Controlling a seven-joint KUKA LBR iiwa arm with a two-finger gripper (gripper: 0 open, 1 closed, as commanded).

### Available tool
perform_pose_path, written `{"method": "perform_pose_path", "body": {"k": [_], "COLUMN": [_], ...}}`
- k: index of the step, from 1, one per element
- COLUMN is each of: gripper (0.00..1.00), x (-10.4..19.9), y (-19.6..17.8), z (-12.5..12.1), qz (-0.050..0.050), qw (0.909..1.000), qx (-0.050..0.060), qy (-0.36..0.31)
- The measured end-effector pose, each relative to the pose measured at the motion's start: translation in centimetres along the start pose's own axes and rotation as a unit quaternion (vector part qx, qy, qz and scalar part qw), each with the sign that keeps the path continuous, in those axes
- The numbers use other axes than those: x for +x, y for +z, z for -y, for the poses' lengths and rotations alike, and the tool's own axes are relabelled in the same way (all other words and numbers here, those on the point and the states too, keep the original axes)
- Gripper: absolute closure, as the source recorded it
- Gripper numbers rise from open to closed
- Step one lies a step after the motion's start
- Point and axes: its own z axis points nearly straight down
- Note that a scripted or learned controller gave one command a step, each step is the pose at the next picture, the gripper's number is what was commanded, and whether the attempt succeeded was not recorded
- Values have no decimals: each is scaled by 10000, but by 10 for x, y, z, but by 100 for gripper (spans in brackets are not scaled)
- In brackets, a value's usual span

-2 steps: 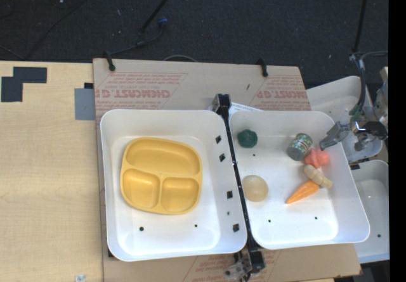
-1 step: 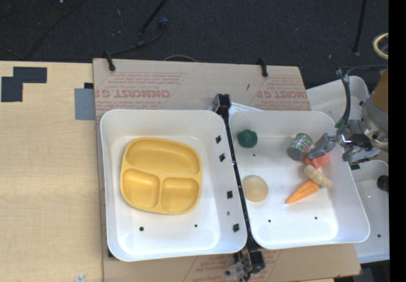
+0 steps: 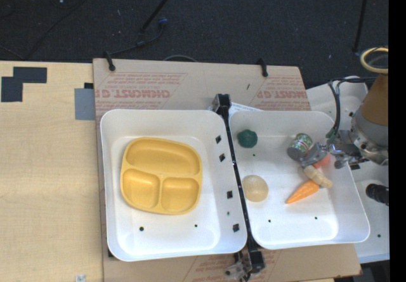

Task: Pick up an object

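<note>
- Task status: judged not yet done. No object shows lifted between the fingers; every item in view rests on a bin floor.
- Gripper (image 3: 331, 151): at the right bin's right rim, low over a cluster of items. Dark metal parts. Whether the fingers are spread or closed cannot be told; they are too small and cluttered to read.
- Likeliest target, the cluster under the gripper: a shiny can (image 3: 301, 146) lying tilted, metallic with a green label band; a pale tan stub (image 3: 319, 177) just below it; a pink-red patch beside them, identity unclear.
- Carrot (image 3: 302, 192): orange, tapered, smooth, apparently plastic; lies flat, touching or nearly touching the tan stub.
- Cream ball (image 3: 255, 187): round, pale, matte; near the divider, well apart from the gripper.
- Green ball (image 3: 247, 139): dark teal, round, dull; upper left of the right bin (image 3: 317, 236).
- Right bin: shallow, white, glossy, rounded corners.
- Left bin (image 3: 158, 243): same make; holds a yellow plate (image 3: 162, 175), three-compartment, smooth plastic, rounded.
- Cardboard sheet (image 3: 190, 84): brown, printed red, beneath both bins.
- Worktop (image 3: 44, 179): pale wood grain.
- Remaining: secure one item and raise it clear.
</note>
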Motion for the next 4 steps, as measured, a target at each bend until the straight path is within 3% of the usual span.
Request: {"method": "perform_pose_path", "body": {"k": [1,2,4], "gripper": [0,100,100], "x": [0,-2,7], "y": [63,50,-41], "z": [6,5,2], "qz": [-6,0,14], "qw": [10000,10000,10000], "qx": [7,-11,-43], "qy": [2,11,-11]}}
